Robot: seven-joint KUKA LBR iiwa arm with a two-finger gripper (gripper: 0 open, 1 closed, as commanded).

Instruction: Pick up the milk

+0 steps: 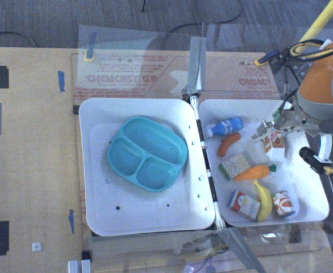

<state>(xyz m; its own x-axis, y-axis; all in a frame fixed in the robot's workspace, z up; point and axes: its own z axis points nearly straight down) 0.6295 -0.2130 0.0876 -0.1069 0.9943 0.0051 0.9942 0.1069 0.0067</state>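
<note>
The right bin (320,206) serves as the landmark. It sits on the wooden surface (30,152), touching the left bin (98,209) along a shared edge. The left bin holds a teal divided plate (148,153) lying flat near its middle.

Inside the right bin, a small white milk carton (274,143) with red-orange markings stands toward the bin's far right part. The claw (275,131) hangs directly over that carton, with the grey arm (317,95) and its orange band reaching in from beyond the bin's right wall. Whether the claw is spread or closed cannot be told, since the metal parts blur into the carton beneath them, and no clear contact with the milk carton can be confirmed.

Toward the bin's far left corner lies a blue bottle (226,126) on its side, with a reddish sausage (229,144) just beside it. Near the bin's centre rest a checkered cracker-like block (235,165) and an orange carrot (253,172), close together. Along the bin's near wall sit a red-and-white carton (244,204), a yellow banana (263,200) touching it, and another small red-and-white carton (283,203) just beside the banana.
</note>
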